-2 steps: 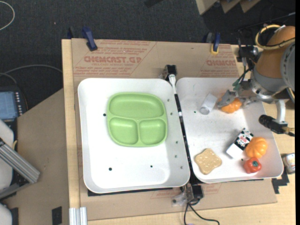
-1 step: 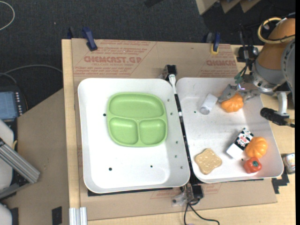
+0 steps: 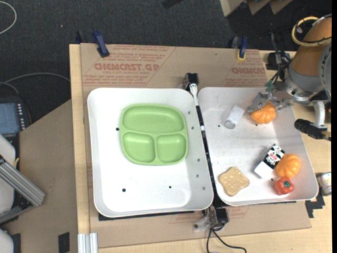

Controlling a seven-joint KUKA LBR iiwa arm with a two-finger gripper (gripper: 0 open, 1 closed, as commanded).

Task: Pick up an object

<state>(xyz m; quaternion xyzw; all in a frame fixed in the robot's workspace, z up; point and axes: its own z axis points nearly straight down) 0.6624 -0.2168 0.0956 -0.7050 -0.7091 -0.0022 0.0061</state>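
I read "CHEMCAST GP" on the bench (image 3: 126, 65) left of my claw (image 3: 261, 105); its grip I couldn't tell.

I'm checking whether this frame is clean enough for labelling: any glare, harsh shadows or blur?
In the camera view, lighting is even and soft; the white bins show mild brightness but no blown-out glare; the green divided tray and toast-shaped toy cast only faint shadows; the gripper near the orange pumpkin toy looks slightly soft.
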